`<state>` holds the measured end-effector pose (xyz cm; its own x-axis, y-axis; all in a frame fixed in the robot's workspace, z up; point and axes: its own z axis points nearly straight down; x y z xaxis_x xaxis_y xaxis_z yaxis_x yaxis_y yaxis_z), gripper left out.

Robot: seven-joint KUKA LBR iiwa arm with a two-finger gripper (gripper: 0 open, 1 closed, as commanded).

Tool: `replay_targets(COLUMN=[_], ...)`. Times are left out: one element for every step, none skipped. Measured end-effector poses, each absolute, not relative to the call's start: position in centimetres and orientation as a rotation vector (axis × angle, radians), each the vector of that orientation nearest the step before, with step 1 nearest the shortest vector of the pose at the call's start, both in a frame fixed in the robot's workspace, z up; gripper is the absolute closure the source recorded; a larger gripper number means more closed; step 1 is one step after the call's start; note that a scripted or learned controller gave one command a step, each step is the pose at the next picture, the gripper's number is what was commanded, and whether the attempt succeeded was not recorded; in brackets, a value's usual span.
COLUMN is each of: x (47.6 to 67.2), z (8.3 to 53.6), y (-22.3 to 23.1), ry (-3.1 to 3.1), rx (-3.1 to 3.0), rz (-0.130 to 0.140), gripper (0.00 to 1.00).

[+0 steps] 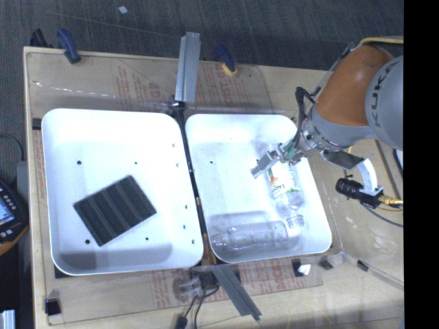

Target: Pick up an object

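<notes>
In the right bin [219,156], a small clear bottle with a red and white label [286,192] lies along the right wall. A larger clear bottle [250,236] lies on its side along that bin's front wall. My gripper [265,164] hangs low over the right bin, just above and left of the small bottle's upper end, reaching in from the right. Nothing can be seen held in it. A black ribbed slab [114,209] lies flat in the left bin [103,118], towards its front left.
A grey metal bar [186,67] stands at the back where the two bins meet. Blue clamps [67,45] grip the bench's far edge. A black handheld device [8,214] sits off the bench's left side. A bracket [226,290] lies at the front.
</notes>
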<state>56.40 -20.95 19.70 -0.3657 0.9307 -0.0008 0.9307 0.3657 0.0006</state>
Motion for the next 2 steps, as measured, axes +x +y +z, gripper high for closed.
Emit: replay_targets(x=[58.76,58.76], z=[13.88,13.90], y=[-21.01,-21.03], ry=[2.558,2.557], rx=[1.833,1.834], rz=[-0.003,-0.003], gripper=[0.00,0.00])
